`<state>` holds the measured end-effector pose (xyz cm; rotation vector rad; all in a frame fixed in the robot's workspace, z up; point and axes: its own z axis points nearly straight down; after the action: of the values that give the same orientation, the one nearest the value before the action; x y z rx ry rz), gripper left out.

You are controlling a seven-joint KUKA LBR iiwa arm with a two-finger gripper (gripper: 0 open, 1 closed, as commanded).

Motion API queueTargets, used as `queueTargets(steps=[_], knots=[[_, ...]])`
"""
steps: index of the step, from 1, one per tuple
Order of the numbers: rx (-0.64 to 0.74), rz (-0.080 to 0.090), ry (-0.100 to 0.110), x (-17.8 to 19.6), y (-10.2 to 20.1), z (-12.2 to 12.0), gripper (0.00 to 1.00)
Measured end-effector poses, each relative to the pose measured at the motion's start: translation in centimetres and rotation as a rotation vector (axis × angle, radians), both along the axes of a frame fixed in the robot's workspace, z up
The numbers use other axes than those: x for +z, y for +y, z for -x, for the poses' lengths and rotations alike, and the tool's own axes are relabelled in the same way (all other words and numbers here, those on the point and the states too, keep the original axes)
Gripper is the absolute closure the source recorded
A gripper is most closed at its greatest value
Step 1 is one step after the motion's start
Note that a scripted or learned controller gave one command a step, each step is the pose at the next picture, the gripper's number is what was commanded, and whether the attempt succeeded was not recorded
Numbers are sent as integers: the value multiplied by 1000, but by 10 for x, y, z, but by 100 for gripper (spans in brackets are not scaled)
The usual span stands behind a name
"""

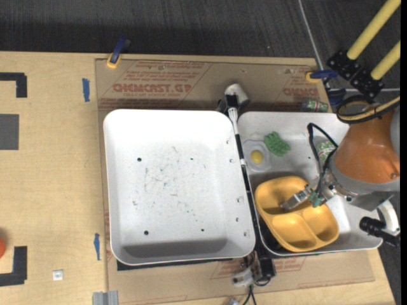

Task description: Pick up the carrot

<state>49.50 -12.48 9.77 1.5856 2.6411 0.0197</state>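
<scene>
My gripper (306,199) hangs low in the right bin (289,123), over the middle of a yellow dish (299,229) with two hollows. The arm's orange band (369,152) and grey wrist cover the bin's right part. A small greenish bit (316,200) shows at the gripper's tip; what it is cannot be made out. No orange carrot shape can be picked out around the gripper; whatever lies under the arm is hidden.
A green ridged item (276,143) and a small yellow round item (256,157) lie at the back of the right bin. The left bin (172,183) is bare white with faint marks. Black cables (318,138) loop beside the arm. Yellow poles (381,18) stand at the back right.
</scene>
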Motion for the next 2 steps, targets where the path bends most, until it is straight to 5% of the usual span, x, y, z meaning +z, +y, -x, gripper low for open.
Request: queueTargets(steps=[1, 2], knots=[[232, 20, -10, 2, 13, -4, 0], [488, 25, 2, 12, 24, -1, 0]])
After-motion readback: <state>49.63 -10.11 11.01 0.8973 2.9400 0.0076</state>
